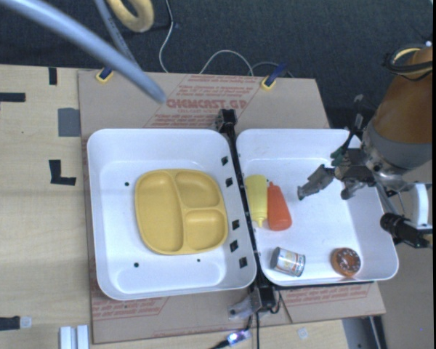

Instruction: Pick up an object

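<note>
1 can (287, 262), 1 donut (346, 261), 1 carrot (277, 208), 1 banana (257, 199), 1 tray (180, 211).

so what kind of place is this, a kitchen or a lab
Most likely a robot lab bench, not a kitchen: two white bins clipped together on cardboard, a KUKA arm reaching in, and toy items such as a yellow divided plate and a small can.

Arm (407, 115) cut off at right edge; tool (330, 180) too blurred to read.
</note>
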Robot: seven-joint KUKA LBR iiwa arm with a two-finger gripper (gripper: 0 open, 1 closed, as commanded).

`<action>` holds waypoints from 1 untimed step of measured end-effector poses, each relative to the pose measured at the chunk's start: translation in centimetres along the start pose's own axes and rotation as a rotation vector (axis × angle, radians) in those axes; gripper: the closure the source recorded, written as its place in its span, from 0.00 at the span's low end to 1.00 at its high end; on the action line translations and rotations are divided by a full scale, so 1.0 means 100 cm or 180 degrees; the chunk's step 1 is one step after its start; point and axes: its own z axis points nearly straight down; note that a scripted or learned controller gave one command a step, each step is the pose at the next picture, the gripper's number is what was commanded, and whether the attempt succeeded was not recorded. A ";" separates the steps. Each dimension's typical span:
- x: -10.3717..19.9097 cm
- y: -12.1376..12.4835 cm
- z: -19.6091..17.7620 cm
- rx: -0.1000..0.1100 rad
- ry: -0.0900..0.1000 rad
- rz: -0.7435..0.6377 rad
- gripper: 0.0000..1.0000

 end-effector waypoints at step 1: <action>0.000 0.002 -0.004 -0.0027 -0.0004 -0.0007 0.00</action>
